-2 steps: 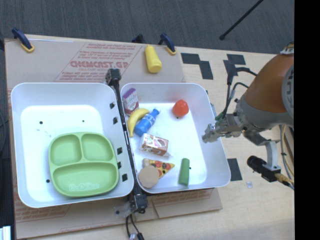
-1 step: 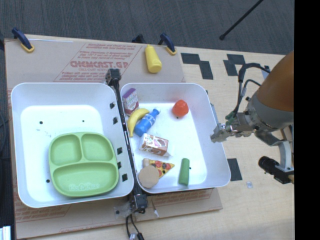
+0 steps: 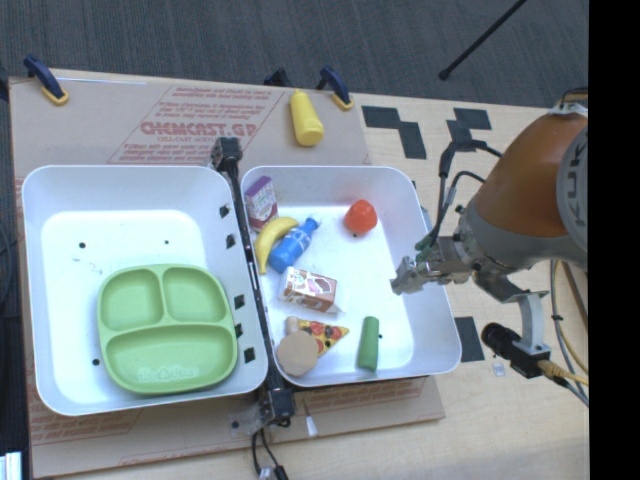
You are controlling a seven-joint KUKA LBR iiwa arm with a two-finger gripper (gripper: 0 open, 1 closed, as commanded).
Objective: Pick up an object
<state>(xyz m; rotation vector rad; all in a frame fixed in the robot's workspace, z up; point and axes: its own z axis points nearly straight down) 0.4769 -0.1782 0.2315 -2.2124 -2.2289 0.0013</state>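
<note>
The arm is reaching in over the right edge of the desk, and its gripper (image 3: 408, 276) is hovering just inside the right wall of the right bin (image 3: 432, 308), above bare white floor. Whether the fingers are spread or closed cannot be told, and nothing is showing between them.

The objects are lying in the right bin, mostly toward its left half. A red ball (image 3: 360, 217) is sitting near the far wall. A banana (image 3: 270, 238) and a blue bottle (image 3: 293, 247) are lying side by side, touching, by the left wall, with a small purple cup (image 3: 262, 202) beyond them. A carton (image 3: 308, 289) is resting near the middle. Toward the near edge, a pizza slice (image 3: 322, 332) and a tan round piece (image 3: 296, 354) are touching each other, and a green cylinder (image 3: 368, 343) is lying just beside them.

In the left bin (image 3: 40, 268) a green divided plate (image 3: 167, 328) is sitting. A yellow bottle (image 3: 305, 118) is lying on the desk beyond the bins.
</note>
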